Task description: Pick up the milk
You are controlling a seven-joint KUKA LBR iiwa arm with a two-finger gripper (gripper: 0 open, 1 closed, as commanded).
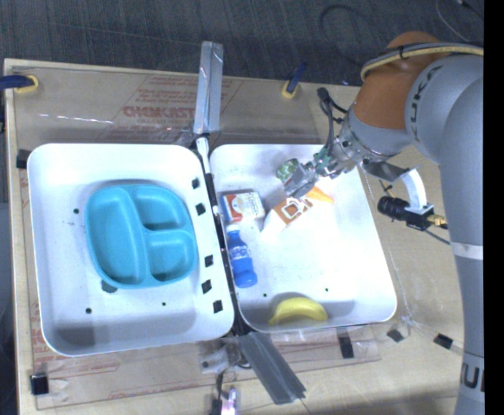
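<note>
In the right bin (364, 266) a small white carton with a red and blue label, apparently the milk (241, 206), lies close to the left wall. To its right lies a white and orange box (293, 211), tilted on the bin floor. My gripper (299, 175) hangs in the back half of the right bin, directly over the upper end of the orange box and well to the right of the milk. Nothing shows held in it.
A blue bottle (241, 261) lies in front of the milk along the left wall. A yellow banana (299, 309) rests at the right bin's front edge. The left bin (53, 258) holds a blue divided tray (143, 234).
</note>
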